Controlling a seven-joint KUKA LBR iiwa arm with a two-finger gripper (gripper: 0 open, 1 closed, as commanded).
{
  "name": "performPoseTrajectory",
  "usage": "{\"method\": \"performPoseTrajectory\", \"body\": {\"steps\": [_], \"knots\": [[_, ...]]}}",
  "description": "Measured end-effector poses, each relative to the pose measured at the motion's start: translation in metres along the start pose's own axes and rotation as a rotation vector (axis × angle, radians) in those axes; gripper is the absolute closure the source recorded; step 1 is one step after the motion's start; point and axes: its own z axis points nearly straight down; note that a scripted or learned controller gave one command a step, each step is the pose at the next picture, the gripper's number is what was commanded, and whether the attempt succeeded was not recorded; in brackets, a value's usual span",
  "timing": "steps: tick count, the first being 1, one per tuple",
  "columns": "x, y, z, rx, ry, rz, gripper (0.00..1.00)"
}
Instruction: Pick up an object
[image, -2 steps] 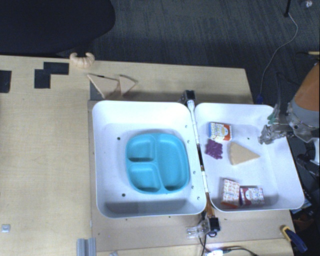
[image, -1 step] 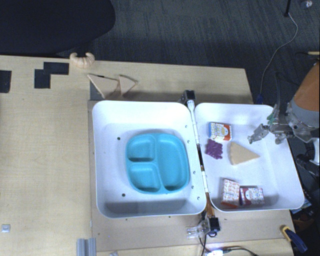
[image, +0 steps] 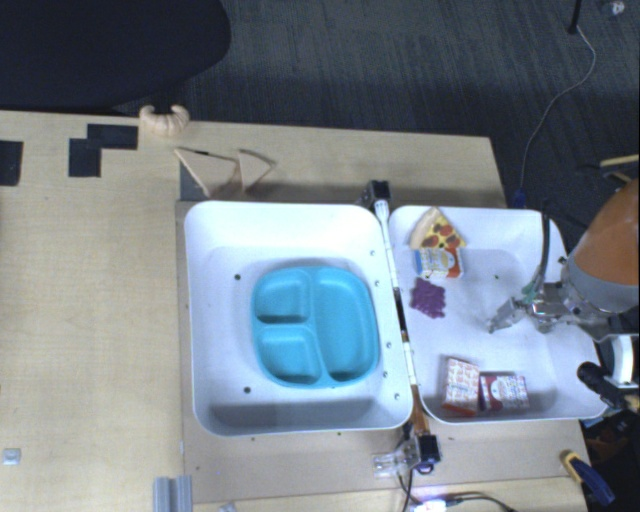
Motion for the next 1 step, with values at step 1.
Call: {"method": "performPoseTrajectory", "body": {"steps": [1], "knots": [[-0.0007, 0.002, -0.0119, -0.006, -0.004, -0.002, 1.0]]}}
